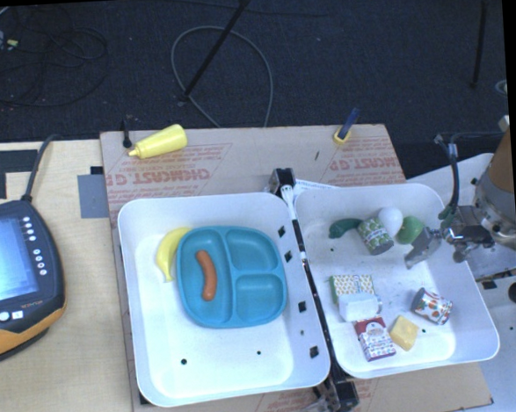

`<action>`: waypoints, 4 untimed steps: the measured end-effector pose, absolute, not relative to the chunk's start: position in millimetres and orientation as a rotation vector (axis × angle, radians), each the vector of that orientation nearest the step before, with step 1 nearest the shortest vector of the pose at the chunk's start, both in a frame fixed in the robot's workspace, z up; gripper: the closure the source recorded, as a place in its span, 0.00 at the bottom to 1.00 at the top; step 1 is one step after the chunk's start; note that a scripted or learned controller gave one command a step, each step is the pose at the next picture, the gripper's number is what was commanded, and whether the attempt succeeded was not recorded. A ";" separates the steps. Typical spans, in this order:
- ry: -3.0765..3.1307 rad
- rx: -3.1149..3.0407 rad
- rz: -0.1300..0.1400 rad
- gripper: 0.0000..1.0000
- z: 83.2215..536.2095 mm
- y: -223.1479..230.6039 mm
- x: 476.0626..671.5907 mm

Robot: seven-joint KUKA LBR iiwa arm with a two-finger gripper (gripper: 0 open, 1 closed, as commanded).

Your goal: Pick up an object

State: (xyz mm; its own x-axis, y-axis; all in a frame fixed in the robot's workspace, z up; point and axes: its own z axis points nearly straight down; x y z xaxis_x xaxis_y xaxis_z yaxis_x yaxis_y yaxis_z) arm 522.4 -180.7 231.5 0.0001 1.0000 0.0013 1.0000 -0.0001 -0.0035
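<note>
Most of my grey arm is cut off at the right side. My tool (422, 249) hangs over the right shallow white bin (479, 339), near its right wall. It is small and blurry, so I cannot tell if it is clenched or released. I see nothing gripped in it.

The things I could pick up lie in that right bin. Beside my tool sit a round green ball (410, 229), a white ball (389, 216) and a small can with a pale label (375, 236), all bunched close. A dark green curved piece (343, 228) lies to their left. Lower down are a little box with a dotted pattern (352, 285), a white block (359, 307) touching it, a red and white packet (375, 338), a yellow block (404, 332) and a tipped-over printed cup (432, 306). The words on them are too small to read.

The left white bin (154, 358) holds a blue plate with sections (246, 290). An orange sausage (207, 274) lies in it. A yellow banana (166, 252) peeks out from under its left edge.

The brown cardboard sheet (237, 162) on the tabletop has red letters, upside down. A yellow bottle-shaped toy (160, 141) lies on it. A grey screen pad (16, 275) sits at the left, partly cut off.
</note>
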 end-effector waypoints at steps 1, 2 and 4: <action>-2.224 -2.218 0.001 0.00 208.5 -189.0 577.8; -2.218 -2.218 0.004 0.00 98.1 -155.4 633.4; -2.222 -2.216 0.001 1.00 134.3 -122.2 617.4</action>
